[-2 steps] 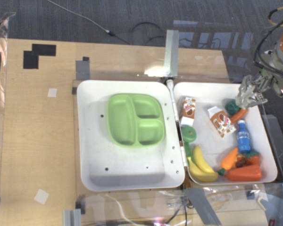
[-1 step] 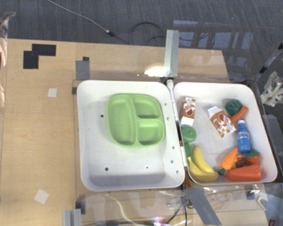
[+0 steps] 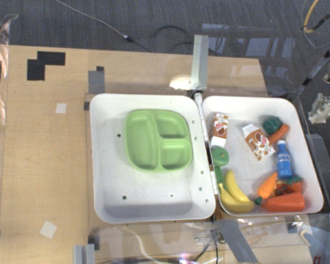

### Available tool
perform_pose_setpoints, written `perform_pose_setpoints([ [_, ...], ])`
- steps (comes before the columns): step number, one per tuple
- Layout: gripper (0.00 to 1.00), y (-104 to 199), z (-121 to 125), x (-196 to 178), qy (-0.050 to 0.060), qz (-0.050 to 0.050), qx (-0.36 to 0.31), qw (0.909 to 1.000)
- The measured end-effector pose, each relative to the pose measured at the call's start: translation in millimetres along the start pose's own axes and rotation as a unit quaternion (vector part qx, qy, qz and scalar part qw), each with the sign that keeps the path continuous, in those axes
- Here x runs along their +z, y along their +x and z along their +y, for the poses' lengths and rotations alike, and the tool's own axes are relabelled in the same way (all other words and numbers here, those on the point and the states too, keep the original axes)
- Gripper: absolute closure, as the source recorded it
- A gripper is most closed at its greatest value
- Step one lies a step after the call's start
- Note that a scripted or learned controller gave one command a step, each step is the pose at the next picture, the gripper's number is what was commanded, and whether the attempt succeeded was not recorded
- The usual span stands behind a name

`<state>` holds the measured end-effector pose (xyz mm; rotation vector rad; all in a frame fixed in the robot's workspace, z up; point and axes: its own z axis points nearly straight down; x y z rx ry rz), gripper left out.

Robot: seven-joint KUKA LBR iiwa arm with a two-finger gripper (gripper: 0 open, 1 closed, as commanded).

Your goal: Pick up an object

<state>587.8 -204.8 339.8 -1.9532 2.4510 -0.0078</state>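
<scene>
In the right of the frame lie a yellow plastic banana (image 3: pixel 234 193), a blue bottle (image 3: pixel 284 160), two small white cartons (image 3: pixel 219 130) (image 3: pixel 257 142), two orange carrots (image 3: pixel 268 185) (image 3: pixel 285 202) and a round green toy (image 3: pixel 220 157).

Two white bins sit side by side on the tabletop: the left bin (image 3: pixel 104 164) carries one green divided tray (image 3: pixel 157 140). The right bin (image 3: pixel 236 106) carries two small cartons (image 3: pixel 219 128) (image 3: pixel 257 142), one blue bottle (image 3: pixel 284 159), one banana (image 3: pixel 234 193), one green round piece (image 3: pixel 219 157), and three carrots (image 3: pixel 275 128) (image 3: pixel 268 186) (image 3: pixel 285 202), as far as I can count.
</scene>
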Motion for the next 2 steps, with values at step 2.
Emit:
perform_pose_setpoints([
  [2,1.0,-22,-75,-27,-0.001,-0.001,-0.365,0.9309],
])
